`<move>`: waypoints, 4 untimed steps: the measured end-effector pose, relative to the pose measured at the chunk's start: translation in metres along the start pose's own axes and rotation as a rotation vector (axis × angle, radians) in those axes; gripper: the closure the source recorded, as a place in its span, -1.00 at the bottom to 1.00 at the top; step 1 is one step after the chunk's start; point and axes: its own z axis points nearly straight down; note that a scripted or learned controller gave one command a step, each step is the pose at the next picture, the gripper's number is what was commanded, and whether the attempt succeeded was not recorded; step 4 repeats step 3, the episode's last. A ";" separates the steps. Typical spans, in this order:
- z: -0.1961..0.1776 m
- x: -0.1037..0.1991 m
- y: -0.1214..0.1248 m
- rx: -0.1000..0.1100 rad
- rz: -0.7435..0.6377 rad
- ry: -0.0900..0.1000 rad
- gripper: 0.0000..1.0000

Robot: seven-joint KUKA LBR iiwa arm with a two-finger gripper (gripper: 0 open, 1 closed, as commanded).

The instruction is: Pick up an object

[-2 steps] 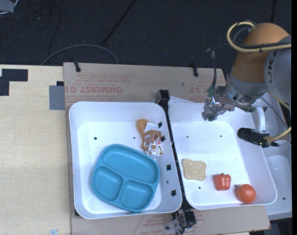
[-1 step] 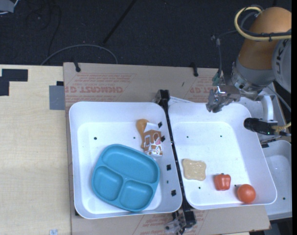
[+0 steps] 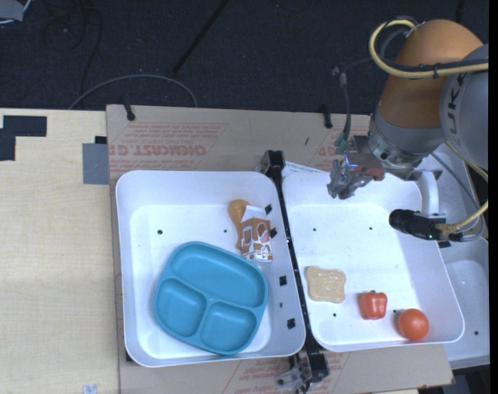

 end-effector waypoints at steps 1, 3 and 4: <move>0.010 0.053 -0.010 0.000 0.000 -0.001 1.00; 0.036 0.152 -0.050 0.002 -0.002 0.000 1.00; 0.036 0.152 -0.050 0.002 -0.002 0.000 1.00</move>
